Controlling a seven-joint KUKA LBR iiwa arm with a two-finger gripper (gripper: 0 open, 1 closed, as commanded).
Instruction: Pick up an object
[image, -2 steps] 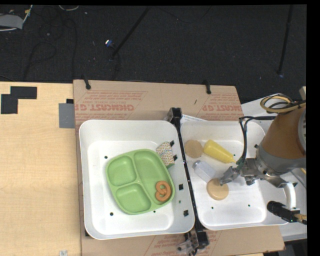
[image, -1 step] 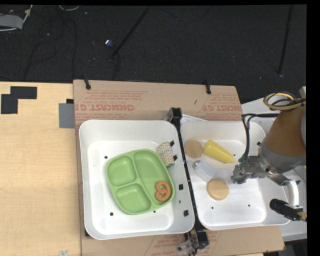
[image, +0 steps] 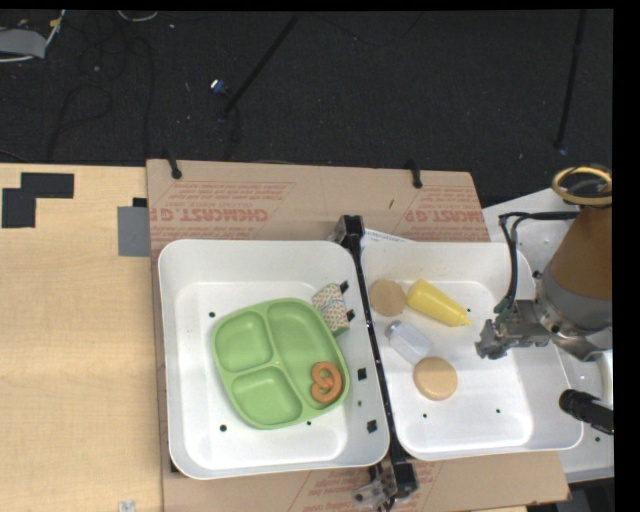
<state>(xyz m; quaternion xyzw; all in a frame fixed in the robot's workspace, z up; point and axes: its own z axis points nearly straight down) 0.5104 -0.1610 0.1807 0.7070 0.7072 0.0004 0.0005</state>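
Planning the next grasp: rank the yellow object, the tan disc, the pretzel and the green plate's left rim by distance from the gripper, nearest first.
From the gripper, at the right bin's right side:
1. Yellow object and tan disc, both in the right bin; too close to call.
2. Pretzel, in the green plate's lower-right compartment, left bin.
3. Green plate's left rim, farthest left.

We see even, bright overhead light on the white bins (image: 180, 300), soft shadows, a dark floor behind them, slight overall blur.

left bin (image: 190, 300): green tray (image: 262, 362) bearing pretzel (image: 325, 382); right bin (image: 500, 425): yellow piece (image: 436, 303), tan disc (image: 435, 379); pincer (image: 490, 342) above
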